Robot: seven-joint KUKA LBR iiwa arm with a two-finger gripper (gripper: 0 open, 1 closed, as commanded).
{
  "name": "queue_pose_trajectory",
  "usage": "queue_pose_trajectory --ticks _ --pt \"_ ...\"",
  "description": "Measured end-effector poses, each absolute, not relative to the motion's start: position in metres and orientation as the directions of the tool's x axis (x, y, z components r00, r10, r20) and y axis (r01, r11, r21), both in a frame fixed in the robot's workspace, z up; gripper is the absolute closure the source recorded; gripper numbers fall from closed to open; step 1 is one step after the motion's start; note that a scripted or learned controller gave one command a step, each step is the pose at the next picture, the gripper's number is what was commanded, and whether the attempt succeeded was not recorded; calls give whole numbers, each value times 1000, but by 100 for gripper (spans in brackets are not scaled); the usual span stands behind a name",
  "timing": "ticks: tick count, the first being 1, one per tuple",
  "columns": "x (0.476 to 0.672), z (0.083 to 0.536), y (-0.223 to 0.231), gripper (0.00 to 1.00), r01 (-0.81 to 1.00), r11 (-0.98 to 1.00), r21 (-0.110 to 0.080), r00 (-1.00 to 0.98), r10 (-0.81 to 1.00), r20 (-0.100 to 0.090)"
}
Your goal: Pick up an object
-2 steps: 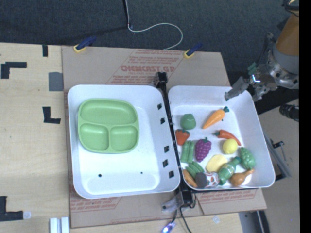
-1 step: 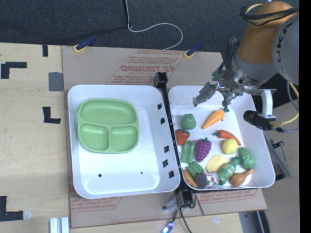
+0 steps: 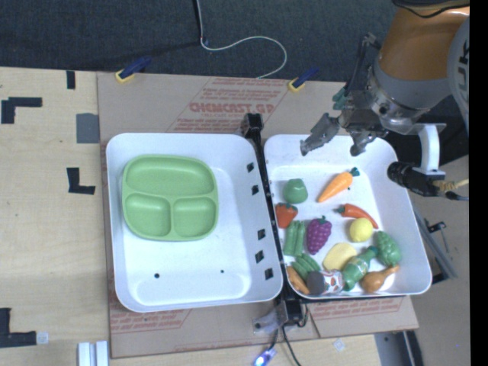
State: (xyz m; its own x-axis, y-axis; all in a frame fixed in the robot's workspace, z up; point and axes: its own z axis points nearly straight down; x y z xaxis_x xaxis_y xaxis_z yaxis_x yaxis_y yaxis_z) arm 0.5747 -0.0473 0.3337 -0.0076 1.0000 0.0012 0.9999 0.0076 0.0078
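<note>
My gripper [image 3: 335,140] hangs over the far end of the right bin [image 3: 305,148], its two dark fingers spread apart with nothing between them. Below it in that bin lie toy foods: an orange carrot [image 3: 336,187], a green pepper [image 3: 295,191], purple grapes [image 3: 318,234], a red chilli [image 3: 355,212], a yellow lemon [image 3: 361,229], a red tomato [image 3: 284,215] and green broccoli [image 3: 386,248]. The carrot sits closest to the gripper, slightly nearer the camera.
The left bin [image 3: 137,280] holds a green divided plate [image 3: 170,197]. More toys crowd the right bin's near corner, among them a yellow piece [image 3: 338,255] and a brown pear [image 3: 375,280]. A black hinge strip [image 3: 261,204] runs between the bins.
</note>
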Motion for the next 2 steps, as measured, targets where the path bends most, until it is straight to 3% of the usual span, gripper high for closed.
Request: queue_pose_trajectory --ticks 1,2 --pt "549 368 46 0 1000 13 2 -13 1000 3" --pt "531 338 128 0 1000 10 -5 -10 1000 1"
